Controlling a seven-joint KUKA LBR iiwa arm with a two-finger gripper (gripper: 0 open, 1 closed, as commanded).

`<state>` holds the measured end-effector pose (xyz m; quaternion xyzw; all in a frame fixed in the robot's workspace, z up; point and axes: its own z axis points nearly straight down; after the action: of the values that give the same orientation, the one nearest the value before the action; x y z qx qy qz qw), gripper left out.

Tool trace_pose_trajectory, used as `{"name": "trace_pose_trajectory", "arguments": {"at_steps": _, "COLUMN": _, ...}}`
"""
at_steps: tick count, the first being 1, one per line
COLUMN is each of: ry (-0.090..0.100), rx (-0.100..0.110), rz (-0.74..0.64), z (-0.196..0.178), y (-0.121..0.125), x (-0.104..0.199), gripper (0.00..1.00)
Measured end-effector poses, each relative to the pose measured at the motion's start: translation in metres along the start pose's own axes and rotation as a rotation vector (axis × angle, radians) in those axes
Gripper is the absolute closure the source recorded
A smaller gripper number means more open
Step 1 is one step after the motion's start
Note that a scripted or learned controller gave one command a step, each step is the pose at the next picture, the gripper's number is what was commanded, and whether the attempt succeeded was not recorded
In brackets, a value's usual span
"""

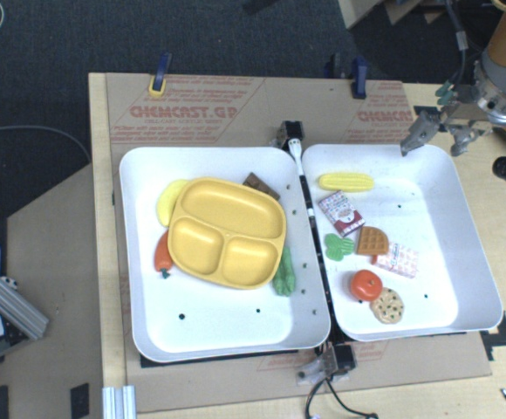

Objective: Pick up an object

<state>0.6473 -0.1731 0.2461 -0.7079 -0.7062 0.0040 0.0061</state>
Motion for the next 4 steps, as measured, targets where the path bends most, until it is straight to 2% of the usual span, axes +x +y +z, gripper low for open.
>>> {"name": "trace_pose_trajectory", "arguments": {"at_steps": 1, "ry": -0.003, "rx": -0.014, "rz": -0.003, "z": -0.009, "y": 0.002, "x": 0.0, "gripper": 0.0}}
{"name": "trace_pose_trajectory", "arguments": {"at_steps": 4, "ry": -0.003, "rx": -0.011, "rz": -0.005, "z": 0.124, "y": 0.014, "x": 0.006, "gripper": 0.0}}
